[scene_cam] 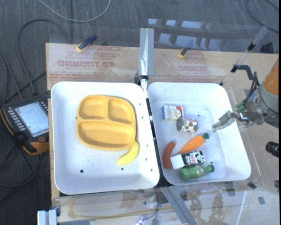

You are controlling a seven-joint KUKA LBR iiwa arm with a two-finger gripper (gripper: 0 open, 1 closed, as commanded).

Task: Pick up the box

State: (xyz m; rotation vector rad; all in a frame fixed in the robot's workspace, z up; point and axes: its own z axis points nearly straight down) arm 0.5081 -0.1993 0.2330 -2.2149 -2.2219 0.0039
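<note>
Clutter was my chief worry: the box (173, 112) lay in the right bin (234, 146) touching a can (187, 124); my hand (225, 120) hovered nearby, grip state indiscernible, so a descent risked nudging or grabbing the can.

Overhead view of 2 white bins. Left bin (65, 172): yellow divided tray (106, 121) w/ banana (128, 155) touching its lower edge. Right bin (234, 163): small box (173, 112), can (187, 124), carrot (193, 144), sausage (168, 154), milk carton (188, 159), green bottle (195, 171). Gripper (223, 121) hovers at right, near the carrot's leafy end.
</note>
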